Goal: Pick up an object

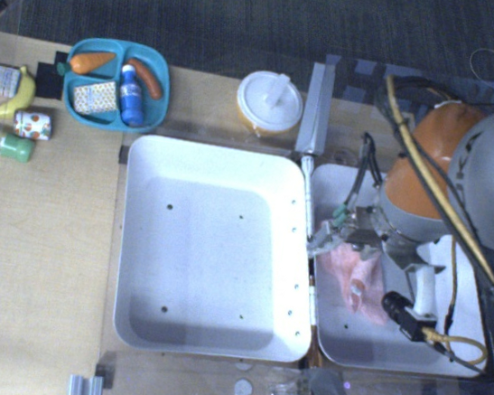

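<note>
Over right bin, claw grip unclear, above pink object lying near-to-far.

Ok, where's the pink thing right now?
In the camera view, the pink object lies in the right bin, near its left wall, directly under the arm's hand.

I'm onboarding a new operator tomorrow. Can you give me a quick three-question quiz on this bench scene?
1. True or false: the arm is over the left bin.
2. What lies in the right bin below the gripper? A) pink soft item B) banana C) green bottle
3. Fill in: the blue divided tray sits beyond the ____ bin.

Key: 1. False, it is over the right bin. 2. A, the pink soft item. 3. Left.
</note>
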You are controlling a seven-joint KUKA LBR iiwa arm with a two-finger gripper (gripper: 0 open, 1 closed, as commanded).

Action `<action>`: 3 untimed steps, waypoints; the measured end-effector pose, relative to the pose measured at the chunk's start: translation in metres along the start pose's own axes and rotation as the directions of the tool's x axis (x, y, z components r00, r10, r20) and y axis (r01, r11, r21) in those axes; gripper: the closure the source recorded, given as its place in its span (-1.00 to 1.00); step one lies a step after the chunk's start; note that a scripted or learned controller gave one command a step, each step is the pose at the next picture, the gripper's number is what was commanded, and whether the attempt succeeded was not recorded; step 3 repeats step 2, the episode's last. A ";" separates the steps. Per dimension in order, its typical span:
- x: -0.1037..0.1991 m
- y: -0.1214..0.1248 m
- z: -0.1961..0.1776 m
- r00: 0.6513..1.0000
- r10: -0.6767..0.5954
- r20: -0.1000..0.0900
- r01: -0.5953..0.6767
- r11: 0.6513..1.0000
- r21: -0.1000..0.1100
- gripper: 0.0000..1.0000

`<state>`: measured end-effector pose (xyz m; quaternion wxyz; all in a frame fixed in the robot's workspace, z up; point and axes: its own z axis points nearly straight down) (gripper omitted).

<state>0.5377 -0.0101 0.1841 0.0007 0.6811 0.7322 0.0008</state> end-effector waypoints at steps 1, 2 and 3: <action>-0.047 0.003 0.000 1.000 -0.008 0.001 0.008 1.000 0.000 -1.00; -0.076 0.015 -0.154 1.000 0.011 0.001 -0.011 1.000 -0.003 -1.00; -0.076 0.015 -0.154 1.000 0.011 0.001 -0.011 1.000 -0.003 -1.00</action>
